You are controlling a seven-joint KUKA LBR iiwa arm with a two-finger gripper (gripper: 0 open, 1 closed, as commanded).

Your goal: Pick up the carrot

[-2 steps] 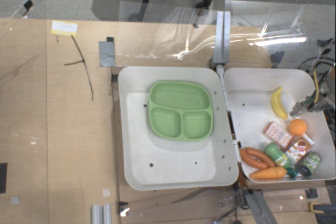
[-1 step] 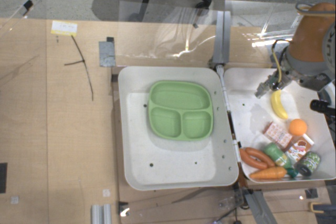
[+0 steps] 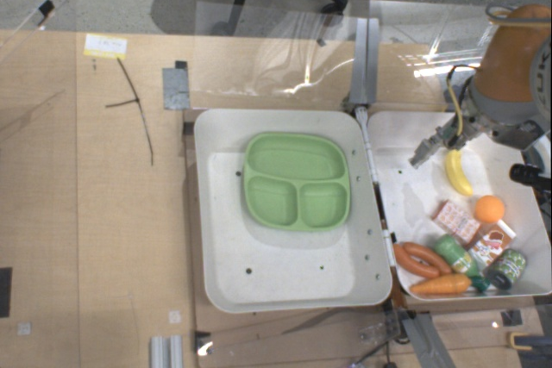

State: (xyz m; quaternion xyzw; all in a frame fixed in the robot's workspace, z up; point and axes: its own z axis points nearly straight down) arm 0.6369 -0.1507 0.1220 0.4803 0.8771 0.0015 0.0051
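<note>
Where the right bin (image 3: 414,185) meets its near rim, we list the carrot (image 3: 442,285), lying flat beside sausages (image 3: 417,258). Gripper (image 3: 429,149): well apart, above the banana (image 3: 458,172), grasping nothing; we cannot judge its finger spacing.

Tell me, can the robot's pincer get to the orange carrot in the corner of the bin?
Probably yes, but it looks tricky. The pincer hangs above the right white bin, with open space over the orange carrot. The carrot lies against the near wall, touching red sausages and a green bottle.

Matt green plastic plate (image 3: 297,152), wooden bench (image 3: 86,211)
</note>
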